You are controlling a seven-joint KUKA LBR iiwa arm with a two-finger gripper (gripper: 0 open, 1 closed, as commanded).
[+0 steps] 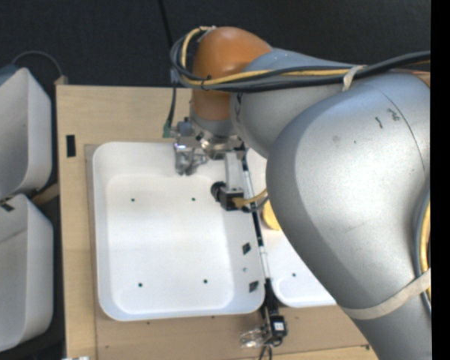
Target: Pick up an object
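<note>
Hand (186, 158) at upper middle of frame, low over upper rim of left bin (165, 295), likely placed so for reaching down. Clenched or released: cannot tell. Object for picking: cannot tell where, perhaps behind arm (345, 201) in right bin (307, 295).

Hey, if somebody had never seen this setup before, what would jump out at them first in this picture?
The bulky grey arm dominates the right side of the view and hides most of the right bin. Its orange band stands out at top centre. Just below it, the gripper hangs over the far edge of the left bin, whose white floor shows four small dark dots.
</note>
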